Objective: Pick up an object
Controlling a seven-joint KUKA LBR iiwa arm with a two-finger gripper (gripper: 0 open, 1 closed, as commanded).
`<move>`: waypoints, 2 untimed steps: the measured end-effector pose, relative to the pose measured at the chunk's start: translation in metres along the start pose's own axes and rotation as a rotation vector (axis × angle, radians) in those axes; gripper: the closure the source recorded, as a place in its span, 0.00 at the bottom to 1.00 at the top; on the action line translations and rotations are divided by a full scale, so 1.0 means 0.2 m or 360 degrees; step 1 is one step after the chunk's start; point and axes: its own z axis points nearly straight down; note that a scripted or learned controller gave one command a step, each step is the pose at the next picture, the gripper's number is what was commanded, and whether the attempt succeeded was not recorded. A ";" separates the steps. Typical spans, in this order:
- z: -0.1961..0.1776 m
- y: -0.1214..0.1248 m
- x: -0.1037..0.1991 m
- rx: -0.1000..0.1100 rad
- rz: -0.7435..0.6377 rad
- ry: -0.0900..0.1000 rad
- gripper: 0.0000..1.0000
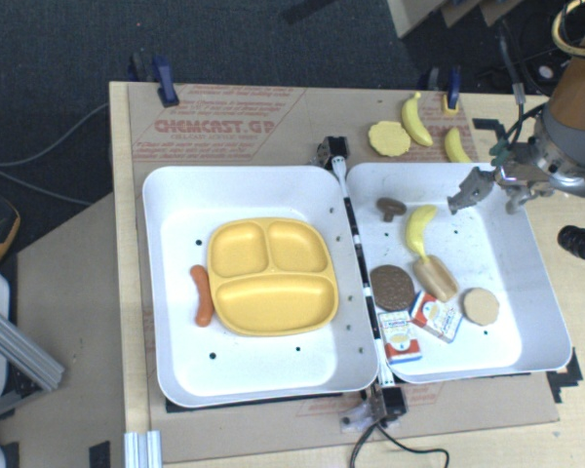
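Note:
The right bin point(526, 261) holds several toy foods: a yellow banana point(419, 227), a small brown piece point(391, 206), a dark round patty point(392, 286), a tan bun point(436, 278), a pale round cookie point(481, 306), a small carton point(398, 336) and a red and blue packet point(437, 317). My gripper point(490, 195) hangs over the bin's far right part, to the right of the banana and apart from it. It is open, with nothing between its fingers.
The left bin point(166, 222) holds a yellow divided plate point(271, 275) and an orange sausage point(203, 294) beside it. Behind the right bin, on the board, lie a yellow round piece point(389, 138) and two bananas point(416, 120) point(455, 144).

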 end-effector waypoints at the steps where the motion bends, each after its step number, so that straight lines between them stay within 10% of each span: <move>1: 0.44 0.26 0.10 0.0007 -0.0006 0.0002 0.00; 2: 0.66 0.37 0.14 -0.0021 -0.0001 0.0001 0.00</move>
